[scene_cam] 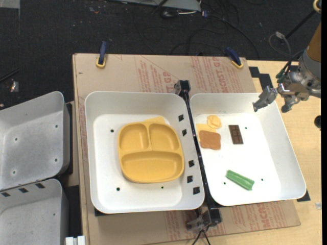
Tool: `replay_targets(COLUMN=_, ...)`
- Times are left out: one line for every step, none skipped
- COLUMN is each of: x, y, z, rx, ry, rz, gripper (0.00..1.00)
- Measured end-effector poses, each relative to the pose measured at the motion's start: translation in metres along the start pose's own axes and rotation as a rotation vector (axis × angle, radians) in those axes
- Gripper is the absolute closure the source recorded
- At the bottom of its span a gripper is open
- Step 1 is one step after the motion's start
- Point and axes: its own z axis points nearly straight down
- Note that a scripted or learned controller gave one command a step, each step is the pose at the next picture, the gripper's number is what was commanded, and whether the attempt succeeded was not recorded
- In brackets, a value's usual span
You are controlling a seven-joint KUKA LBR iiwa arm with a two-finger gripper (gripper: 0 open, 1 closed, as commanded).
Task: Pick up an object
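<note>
Brown cardboard covers the bench (pixel 153 73), which carries two shallow white bins side by side: the left bin (pixel 97 137) holds a yellow three-compartment plastic tray (pixel 151 152), and the right bin (pixel 286 152) holds a round yellow piece (pixel 213 121) touching a tan toast-like slab (pixel 210 140), a dark brown bar (pixel 235 134) near them, and a green stick (pixel 239 179) lying apart toward the front. Above that bin's far right corner, the grey gripper (pixel 276 98) hangs with its jaws spread apart and nothing between them.
</note>
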Motion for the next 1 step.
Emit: replay_targets(x=0.0003, y=0.0018, z=-0.0059, rx=-0.01, ry=-0.002, rz=-0.002, gripper=0.0)
